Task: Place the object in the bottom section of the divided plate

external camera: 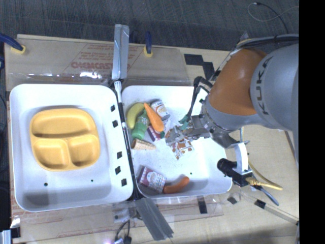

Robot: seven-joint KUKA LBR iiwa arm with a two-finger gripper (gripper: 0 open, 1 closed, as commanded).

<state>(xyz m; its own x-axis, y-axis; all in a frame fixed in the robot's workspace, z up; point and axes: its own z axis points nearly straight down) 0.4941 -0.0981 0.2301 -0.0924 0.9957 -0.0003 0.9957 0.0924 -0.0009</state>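
Gripper (179, 134) low in right bin (213, 179), finger spread cannot be told, small patterned packet (182, 146) right under it; carrot (154, 117) and banana (133, 114) just left. Yellow divided plate (64, 136) in left bin (20, 151), well apart

Around the yellow divided plate (64, 138), bare floor of the left bin (61, 194) was left open. Right of the plate, toy food (147, 121) was crowded beside the arm (249, 85).
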